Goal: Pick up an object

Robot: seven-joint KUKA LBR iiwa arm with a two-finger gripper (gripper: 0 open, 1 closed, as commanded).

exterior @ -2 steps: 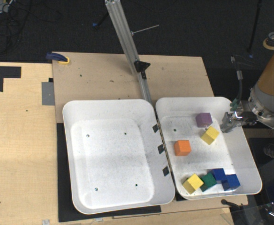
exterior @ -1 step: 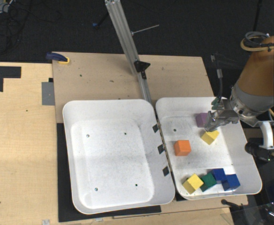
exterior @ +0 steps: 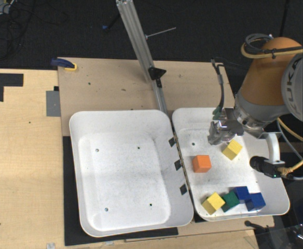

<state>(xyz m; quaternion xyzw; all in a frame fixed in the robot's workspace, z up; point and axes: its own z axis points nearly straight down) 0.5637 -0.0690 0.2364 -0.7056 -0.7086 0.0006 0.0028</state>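
In the right bin (exterior: 191, 119) lie an orange cube (exterior: 202, 163), a yellow cube (exterior: 232, 149), and along the front edge a second yellow cube (exterior: 212, 203), a green block (exterior: 230, 200) and two blue blocks (exterior: 241, 193) (exterior: 255, 202). My gripper (exterior: 220, 134) hangs over the upper middle of this bin. It is just up and left of the first yellow cube and above the orange cube. Nothing shows between its fingers.
The left bin (exterior: 121, 170) sits beside the right one, with black clips along the shared rim. A slanted aluminium rail (exterior: 141, 45) rises behind the bins. The arm's cables and a black fitting (exterior: 265, 166) overhang the right bin's right side.
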